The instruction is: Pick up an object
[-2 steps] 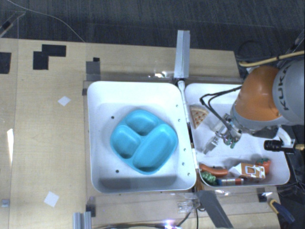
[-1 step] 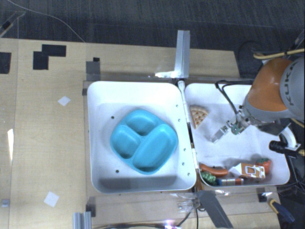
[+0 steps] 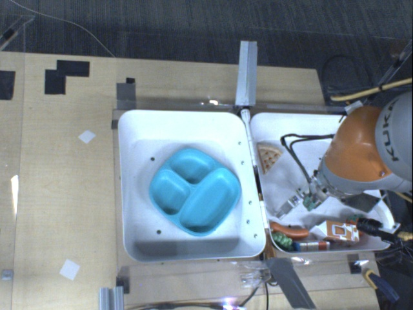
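Several small things lie in the right bin (image 3: 303, 131), in the lower right of the frame, any of which the task could mean: along its lower edge lies an orange-red carrot-like piece (image 3: 290, 230), just below it a green piece (image 3: 281, 240) at the bin's lower left corner, a thin red and dark pen-like stick (image 3: 314, 245) running to the right of these, and a brown and white packet (image 3: 341, 231) further right, close to the stick. Near the bin's upper left, against the dividing wall, rests a tan wedge shaped like a pizza slice (image 3: 268, 157), well apart from the cluster at the bottom. The gripper (image 3: 298, 200) hangs in the middle of this bin, above the carrot-like piece and below the wedge, its metal tip pointing toward the lower left of the frame; whether its fingers are apart or together cannot be told, and nothing is seen between them. Behind it the arm's orange band (image 3: 358, 144) and grey body (image 3: 397, 124) fill the right side of the frame, with black cables looping over the bin's white floor. The left bin (image 3: 139, 237), in the centre of the frame, holds a blue divided tray (image 3: 195, 190) with three compartments, sitting slightly askew. Both bins rest on a light wooden bench (image 3: 58, 192), which carries black square marks near the upper left, and a grey metal bar (image 3: 246, 73) stands above the seam between the bins.
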`<action>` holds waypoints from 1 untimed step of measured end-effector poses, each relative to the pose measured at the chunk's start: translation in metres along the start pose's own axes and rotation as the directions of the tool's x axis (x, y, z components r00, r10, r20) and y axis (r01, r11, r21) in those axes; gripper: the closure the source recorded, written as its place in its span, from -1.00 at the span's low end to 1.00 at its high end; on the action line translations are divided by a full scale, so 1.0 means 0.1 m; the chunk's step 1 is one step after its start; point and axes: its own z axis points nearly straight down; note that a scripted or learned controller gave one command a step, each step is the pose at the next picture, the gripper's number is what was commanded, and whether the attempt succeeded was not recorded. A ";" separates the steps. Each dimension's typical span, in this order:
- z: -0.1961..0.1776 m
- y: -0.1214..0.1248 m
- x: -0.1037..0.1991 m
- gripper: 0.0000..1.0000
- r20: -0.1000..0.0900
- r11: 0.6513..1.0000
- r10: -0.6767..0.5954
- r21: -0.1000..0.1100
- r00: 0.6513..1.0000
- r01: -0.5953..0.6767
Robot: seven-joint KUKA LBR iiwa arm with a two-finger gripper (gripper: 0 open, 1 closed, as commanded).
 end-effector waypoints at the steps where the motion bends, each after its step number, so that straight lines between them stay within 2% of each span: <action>1: -0.47 0.61 -0.60 -1.00 -0.003 0.998 -0.055 0.004 0.998 0.055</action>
